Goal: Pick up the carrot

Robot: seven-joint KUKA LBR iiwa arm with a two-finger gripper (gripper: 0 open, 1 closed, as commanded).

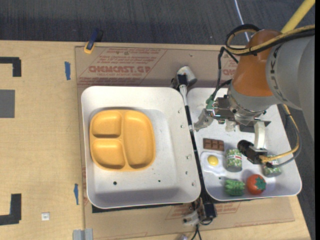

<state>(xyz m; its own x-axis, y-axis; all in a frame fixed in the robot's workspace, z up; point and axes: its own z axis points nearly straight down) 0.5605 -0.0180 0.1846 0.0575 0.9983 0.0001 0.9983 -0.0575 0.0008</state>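
Note:
My gripper (pixel 216 115) hangs over the back left part of the right bin (pixel 295 184), under the orange wrist band. A grey part of it slants down toward the bin's left wall. The arm and wrist cover the back half of this bin, so whatever lies beneath them is hidden. In front of the gripper, on the bin floor, lie a brown chocolate bar (pixel 213 144), a fried egg (pixel 213 160) and a green can (pixel 233 160).
A broccoli piece (pixel 234 186) and a red tomato (pixel 256 183) lie at the right bin's front, with a small greenish item (pixel 273 170) further right. The left bin (pixel 100 96) holds a yellow divided plate (pixel 121 138). A black-and-white tool (pixel 184 78) lies behind the bins.

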